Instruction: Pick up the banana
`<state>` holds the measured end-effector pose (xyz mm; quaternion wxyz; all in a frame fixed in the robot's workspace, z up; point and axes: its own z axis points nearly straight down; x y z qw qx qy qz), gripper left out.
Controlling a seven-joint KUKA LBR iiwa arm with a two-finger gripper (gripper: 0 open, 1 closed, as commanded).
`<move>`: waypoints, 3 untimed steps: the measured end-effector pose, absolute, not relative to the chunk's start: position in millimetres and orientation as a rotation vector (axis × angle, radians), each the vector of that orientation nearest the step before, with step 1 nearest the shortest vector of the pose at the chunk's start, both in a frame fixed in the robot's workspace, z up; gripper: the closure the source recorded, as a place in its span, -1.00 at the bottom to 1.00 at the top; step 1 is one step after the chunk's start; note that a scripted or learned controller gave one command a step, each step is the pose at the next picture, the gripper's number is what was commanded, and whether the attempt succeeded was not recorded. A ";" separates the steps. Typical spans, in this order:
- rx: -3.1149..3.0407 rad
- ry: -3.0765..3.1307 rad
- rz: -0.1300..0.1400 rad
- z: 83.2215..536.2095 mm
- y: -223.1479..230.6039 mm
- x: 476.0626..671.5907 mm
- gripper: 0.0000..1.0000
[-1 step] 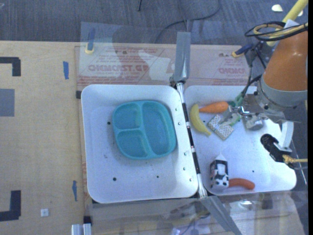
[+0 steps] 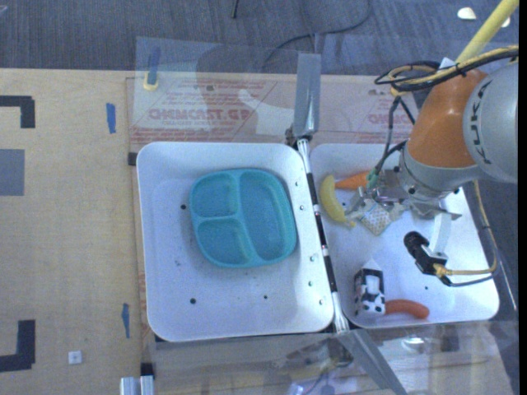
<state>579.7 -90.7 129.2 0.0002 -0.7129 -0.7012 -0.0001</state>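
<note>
The arm (image 2: 461, 130), grey with its orange band, reaches in from the right and hangs over the upper part of the right bin (image 2: 486, 299), and its gripper (image 2: 380, 208) points down toward the bin's upper left area. Whether it is wide or narrow cannot be told, since the wrist hides it from above, and nothing is visibly held. The banana (image 2: 331, 202) lies just to the left of the gripper, close against the bin's left wall, yellow and curved, running roughly top to bottom; it appears to rest on the bin floor. A carrot (image 2: 356, 180) lies just above and slightly left of the gripper, touching or nearly touching the banana's upper end. Below the gripper, near the bin's front edge, stands a small black-and-white cow-patterned object (image 2: 370, 291), with an orange-red elongated piece (image 2: 408, 308) just to its right. A black cable end (image 2: 422, 252) hangs below and right of the gripper. Well to the left, in the left bin (image 2: 165, 303), rests a teal divided plate (image 2: 244, 217) with three compartments. Both bins sit on the worktop (image 2: 66, 245).
</note>
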 end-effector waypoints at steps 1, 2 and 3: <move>-2.404 -2.031 -0.008 88.4 -93.8 629.5 -1.00; -2.178 -2.271 -0.012 89.3 -98.6 575.5 -1.00; -2.306 -2.145 -0.015 89.6 -99.9 542.4 -1.00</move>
